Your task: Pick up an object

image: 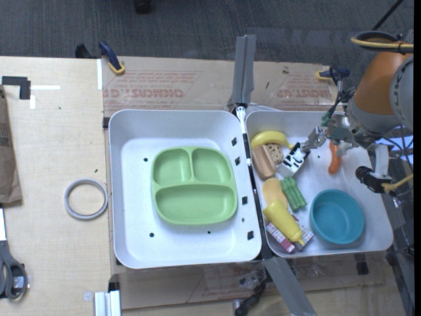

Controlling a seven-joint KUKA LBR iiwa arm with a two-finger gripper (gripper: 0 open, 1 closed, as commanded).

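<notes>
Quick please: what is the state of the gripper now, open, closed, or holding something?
Gripper: over the right bin, near the banana; open or closed cannot be told, and nothing is seen between its fingers.

Single fixed camera above bench (52, 150), slanted down, both bins (125, 176) framed.

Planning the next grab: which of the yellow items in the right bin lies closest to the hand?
The curved yellow banana at the bin's far edge lies closest to the hand. The yellow plastic bottle lies far nearer the bin's near edge.
</notes>
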